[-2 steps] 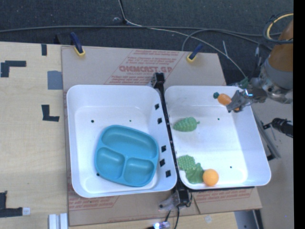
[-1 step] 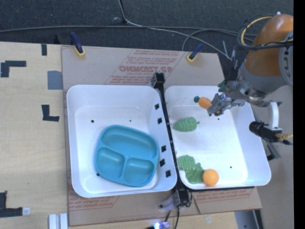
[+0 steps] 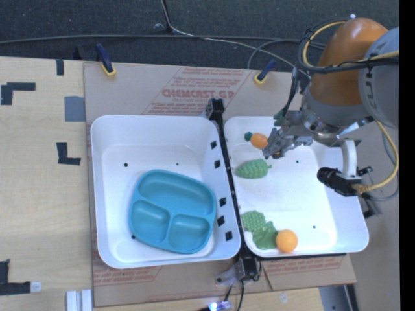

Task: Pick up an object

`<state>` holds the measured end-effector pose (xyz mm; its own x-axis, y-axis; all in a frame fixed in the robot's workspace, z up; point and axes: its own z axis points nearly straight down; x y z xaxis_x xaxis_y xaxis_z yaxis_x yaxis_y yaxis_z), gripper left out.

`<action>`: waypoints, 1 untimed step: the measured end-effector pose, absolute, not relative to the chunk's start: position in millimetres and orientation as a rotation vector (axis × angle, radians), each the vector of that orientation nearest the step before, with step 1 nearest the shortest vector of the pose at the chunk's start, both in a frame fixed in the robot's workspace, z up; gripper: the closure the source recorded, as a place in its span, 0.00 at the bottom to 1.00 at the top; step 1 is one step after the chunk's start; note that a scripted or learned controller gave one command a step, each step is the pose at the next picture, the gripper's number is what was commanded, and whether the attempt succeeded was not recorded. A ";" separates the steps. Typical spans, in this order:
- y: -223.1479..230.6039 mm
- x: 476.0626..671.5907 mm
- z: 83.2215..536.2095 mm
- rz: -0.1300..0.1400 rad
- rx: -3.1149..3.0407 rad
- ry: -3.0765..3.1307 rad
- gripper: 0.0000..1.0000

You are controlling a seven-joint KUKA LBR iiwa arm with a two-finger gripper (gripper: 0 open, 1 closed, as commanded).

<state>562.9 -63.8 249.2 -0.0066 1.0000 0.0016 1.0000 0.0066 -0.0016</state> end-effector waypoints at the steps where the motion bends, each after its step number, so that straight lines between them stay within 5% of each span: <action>1: -17.9 565.1 248.0 0.001 -2.214 -2.227 1.00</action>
<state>565.1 -17.9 248.0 -0.0059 1.0000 0.0008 1.0000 0.0059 -0.0014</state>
